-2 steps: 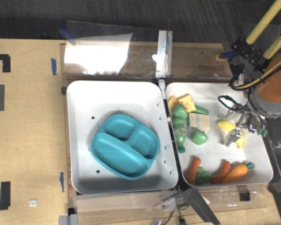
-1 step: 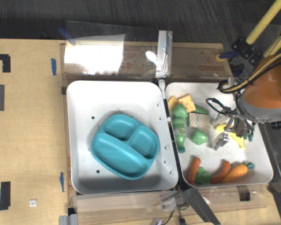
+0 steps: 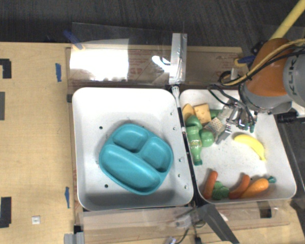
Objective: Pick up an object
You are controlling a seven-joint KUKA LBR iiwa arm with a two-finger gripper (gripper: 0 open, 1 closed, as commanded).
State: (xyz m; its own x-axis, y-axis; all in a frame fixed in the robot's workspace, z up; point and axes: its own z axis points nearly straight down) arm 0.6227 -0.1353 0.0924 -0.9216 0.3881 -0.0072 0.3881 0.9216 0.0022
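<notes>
The right bin (image 3: 279, 156) holds several toy foods. A yellow banana (image 3: 251, 144) lies near its middle right. Green vegetable pieces (image 3: 195, 132) and a tan block (image 3: 202, 112) sit along its left wall. Two carrots (image 3: 209, 183) (image 3: 255, 186) and a green piece (image 3: 220, 190) rest near the front. My gripper (image 3: 219, 125) reaches in from the right, low over the bin's back left part, just right of the green pieces and left of the banana. Nothing visibly sits between its tips.
The left bin (image 3: 86, 116) holds a teal divided plate (image 3: 136, 157). A clear plastic sheet (image 3: 117, 60) and a metal post (image 3: 178, 57) stand behind the bins. The wall between the bins (image 3: 185, 146) runs close to the green pieces. Cables (image 3: 244, 72) hang off the wrist.
</notes>
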